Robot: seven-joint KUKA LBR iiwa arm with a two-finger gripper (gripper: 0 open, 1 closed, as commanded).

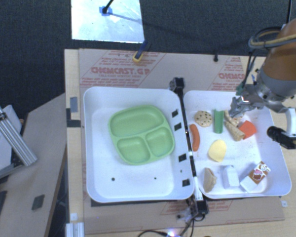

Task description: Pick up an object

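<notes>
Gripper: metal two-finger gripper (238,104) low over tan wooden stick (233,128)
Jaws: cannot tell
Progress: nothing lifted; grasp and lift remain

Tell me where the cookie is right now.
The cookie lies in the right bin, near its upper left corner in the camera view, just left of the green block and above the sausage.

Divided tray (141,136) in left bin (96,147), cookie (203,118) and sausage (195,137) in right bin (281,179)
</notes>
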